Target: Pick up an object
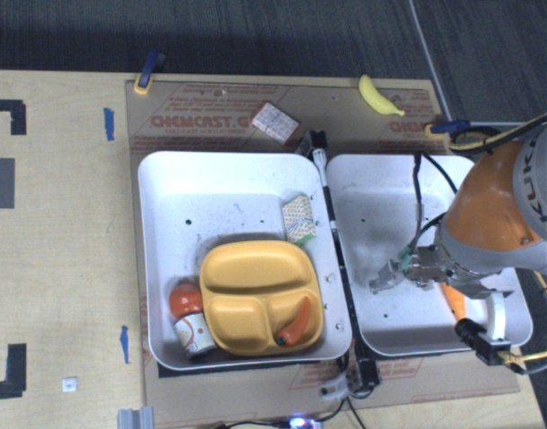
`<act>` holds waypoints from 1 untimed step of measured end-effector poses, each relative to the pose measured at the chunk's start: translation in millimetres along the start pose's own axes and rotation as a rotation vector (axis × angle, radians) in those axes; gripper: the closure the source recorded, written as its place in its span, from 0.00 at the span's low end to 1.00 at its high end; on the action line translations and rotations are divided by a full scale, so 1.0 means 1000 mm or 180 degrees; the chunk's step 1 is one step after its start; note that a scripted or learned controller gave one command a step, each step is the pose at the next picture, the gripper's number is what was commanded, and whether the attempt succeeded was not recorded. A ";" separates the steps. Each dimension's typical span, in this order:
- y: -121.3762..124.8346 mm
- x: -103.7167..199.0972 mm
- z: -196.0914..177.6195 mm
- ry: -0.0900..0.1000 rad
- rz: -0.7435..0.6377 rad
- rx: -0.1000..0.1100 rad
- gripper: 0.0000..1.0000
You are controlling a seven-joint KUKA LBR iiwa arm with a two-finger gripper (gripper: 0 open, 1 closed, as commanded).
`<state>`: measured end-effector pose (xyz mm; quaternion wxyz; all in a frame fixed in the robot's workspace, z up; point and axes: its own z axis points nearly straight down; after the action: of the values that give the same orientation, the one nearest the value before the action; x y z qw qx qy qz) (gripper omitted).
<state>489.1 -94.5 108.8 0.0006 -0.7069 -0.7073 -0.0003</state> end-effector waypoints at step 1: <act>-0.008 0.003 0.023 -0.0003 0.0001 -0.0014 0.00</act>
<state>480.9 -91.5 86.2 -0.0013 -0.7070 -0.7072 -0.0015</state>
